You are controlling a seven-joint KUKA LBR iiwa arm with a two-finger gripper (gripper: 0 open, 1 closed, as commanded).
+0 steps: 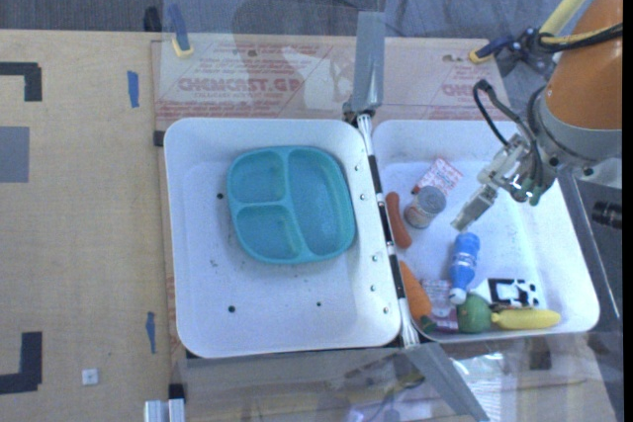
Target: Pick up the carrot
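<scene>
Two shallow white plastic bins side by side on a pale wooden counter (79, 242). In the left bin (198, 292): a teal three-compartment plastic plate (292, 205), lying flat, slightly above centre, with bare white floor all round and most room toward the near edge. In the right bin (574, 262): a small orange carrot (413, 292) hard against the left wall near the front corner, lying roughly lengthwise along that wall, tip toward the near edge. Just above it along the same wall, a reddish-brown sausage-shaped toy (398, 218). Beside that, a small grey tin can (426, 207) and a red-and-white flat packet (439, 177) touching or nearly so. Near the middle, a blue-and-white small bottle (463, 264), lying down. Along the front wall, a green rounded toy vegetable (475, 312), a yellow banana-shaped toy (526, 318) and a black-and-white square marker tag (514, 292), crowded close together next to the carrot. Hovering above the right bin's upper middle, the silver two-finger gripper (475, 211) on the grey and orange arm (584, 84), tilted down and to the left, well apart from the carrot; fingers (482, 203) close together, narrow, nothing between them. Open floor in the right bin mainly along its right side and top-left corner.
</scene>
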